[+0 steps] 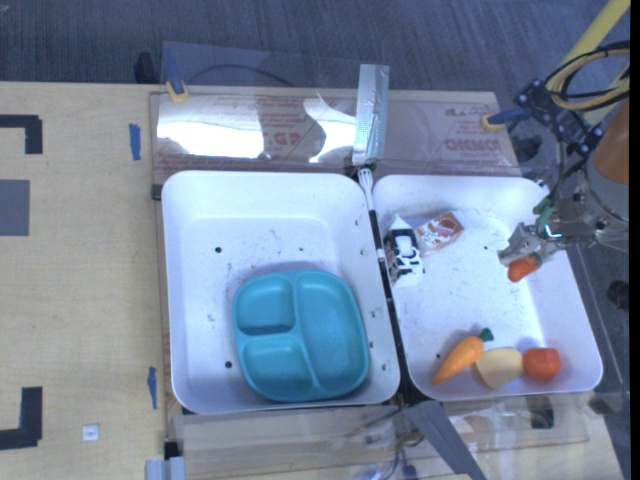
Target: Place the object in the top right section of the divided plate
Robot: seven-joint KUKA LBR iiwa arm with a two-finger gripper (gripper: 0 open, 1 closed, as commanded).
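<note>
While the gripper (pixel 527 251) seems clamped on a small orange object (pixel 522 269) just beneath its jaws, the carry stage looks underway, calling next for travel leftward to the divided plate (pixel 300 336).

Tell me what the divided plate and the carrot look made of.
Divided plate: looks like moulded plastic, teal, with a matte, even surface and rounded section ridges. Carrot: probably a plastic toy, smooth uniform orange with a green tip; rubber or foam can't be ruled out.

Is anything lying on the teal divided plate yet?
No: all three sections of the divided plate are bare, and the toy carrot lies in the right bin.
</note>
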